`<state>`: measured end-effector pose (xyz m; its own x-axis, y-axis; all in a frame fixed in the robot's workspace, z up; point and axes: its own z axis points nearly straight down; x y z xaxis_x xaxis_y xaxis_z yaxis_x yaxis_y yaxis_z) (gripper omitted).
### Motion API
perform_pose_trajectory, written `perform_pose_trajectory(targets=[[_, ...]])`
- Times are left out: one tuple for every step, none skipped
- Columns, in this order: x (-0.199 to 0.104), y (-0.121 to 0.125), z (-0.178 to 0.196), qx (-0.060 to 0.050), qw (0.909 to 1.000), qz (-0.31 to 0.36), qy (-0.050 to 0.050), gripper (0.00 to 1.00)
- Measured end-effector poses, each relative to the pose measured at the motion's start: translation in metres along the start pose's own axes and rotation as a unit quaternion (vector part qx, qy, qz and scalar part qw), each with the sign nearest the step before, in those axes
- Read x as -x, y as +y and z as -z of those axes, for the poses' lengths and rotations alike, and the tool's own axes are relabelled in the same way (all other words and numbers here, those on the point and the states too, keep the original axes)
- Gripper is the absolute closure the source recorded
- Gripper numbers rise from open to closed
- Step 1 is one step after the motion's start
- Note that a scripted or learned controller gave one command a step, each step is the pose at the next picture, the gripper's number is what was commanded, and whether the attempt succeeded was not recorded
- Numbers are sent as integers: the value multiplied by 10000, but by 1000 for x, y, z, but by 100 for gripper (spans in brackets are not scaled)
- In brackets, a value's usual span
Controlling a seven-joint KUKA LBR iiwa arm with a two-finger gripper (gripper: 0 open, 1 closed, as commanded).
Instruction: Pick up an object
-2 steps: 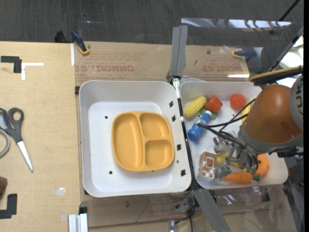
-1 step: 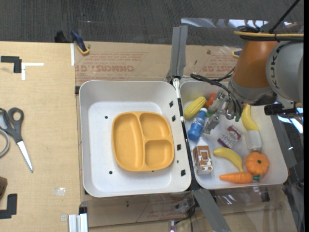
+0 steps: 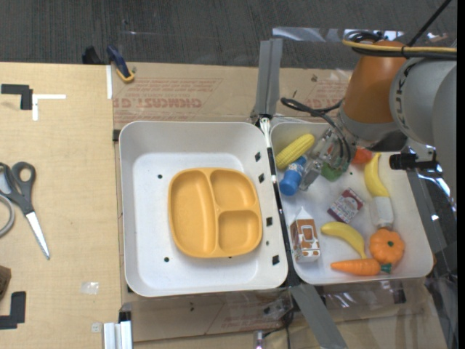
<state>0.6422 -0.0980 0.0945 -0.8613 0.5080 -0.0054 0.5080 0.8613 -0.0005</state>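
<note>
Nearest lies an orange plastic carrot (image 3: pixel 355 267) with a small orange pumpkin (image 3: pixel 386 245), both well below the gripper (image 3: pixel 320 163). Closer to it sits a blue bottle (image 3: pixel 290 178), just left of its tip. Whether that gripper is parted or clamped cannot be told.

Mounted above the bench (image 3: pixel 58 195), angled down at a slant, framing both bins (image 3: pixel 134 217) at moderate range.
</note>
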Motion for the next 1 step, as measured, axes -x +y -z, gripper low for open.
perform_pose_trajectory(targets=[[-49, -52, -2, -1, 9991, -428, 20, 0]])
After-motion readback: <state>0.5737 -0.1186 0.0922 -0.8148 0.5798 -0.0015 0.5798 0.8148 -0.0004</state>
